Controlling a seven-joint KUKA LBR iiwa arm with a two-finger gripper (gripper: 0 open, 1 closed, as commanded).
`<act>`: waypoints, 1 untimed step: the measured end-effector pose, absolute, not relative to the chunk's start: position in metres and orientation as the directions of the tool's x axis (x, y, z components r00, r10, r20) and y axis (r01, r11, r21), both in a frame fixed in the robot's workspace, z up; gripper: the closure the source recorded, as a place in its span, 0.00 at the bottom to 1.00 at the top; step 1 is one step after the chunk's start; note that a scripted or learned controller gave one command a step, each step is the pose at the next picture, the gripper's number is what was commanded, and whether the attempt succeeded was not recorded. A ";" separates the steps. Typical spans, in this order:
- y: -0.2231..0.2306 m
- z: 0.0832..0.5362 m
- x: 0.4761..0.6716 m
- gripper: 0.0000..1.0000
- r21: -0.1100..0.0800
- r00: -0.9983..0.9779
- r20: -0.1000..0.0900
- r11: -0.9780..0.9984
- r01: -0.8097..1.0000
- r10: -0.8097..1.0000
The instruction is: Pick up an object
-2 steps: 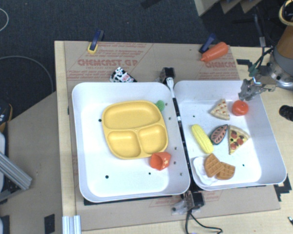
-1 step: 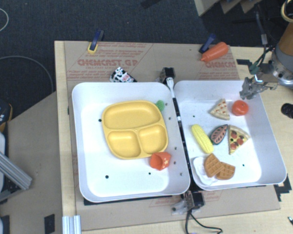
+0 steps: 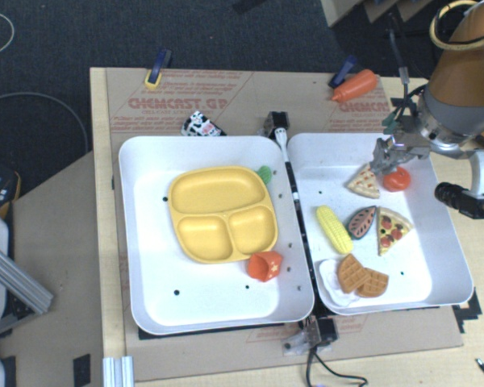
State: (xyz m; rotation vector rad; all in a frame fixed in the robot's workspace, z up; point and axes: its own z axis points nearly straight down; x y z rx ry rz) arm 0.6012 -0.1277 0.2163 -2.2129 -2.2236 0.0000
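My gripper (image 3: 386, 155) hangs low over the back of the right bin (image 3: 448, 252), coming in from the right on the grey arm with its orange band. Just beneath and in front of it lie a small red tomato (image 3: 398, 180) and a tan wedge-shaped slice (image 3: 363, 183). Whether it touches either one I cannot tell. Further forward in the same bin lie a yellow corn cob (image 3: 334, 229), a dark oval piece (image 3: 360, 222), a pizza slice (image 3: 391, 230) and brown waffles (image 3: 361, 277) on a small white plate (image 3: 331, 287).
The left bin (image 3: 145, 289) holds a yellow compartment tray (image 3: 219, 213), a red pepper (image 3: 264, 266) at its front right corner and a green piece (image 3: 264, 173) behind it. On the board behind the bins lie an orange carrot (image 3: 355, 85) and a black-and-white toy (image 3: 200, 124).
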 end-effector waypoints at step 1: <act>-0.071 0.233 0.597 1.00 -0.001 -0.007 0.004 0.007 1.000 1.000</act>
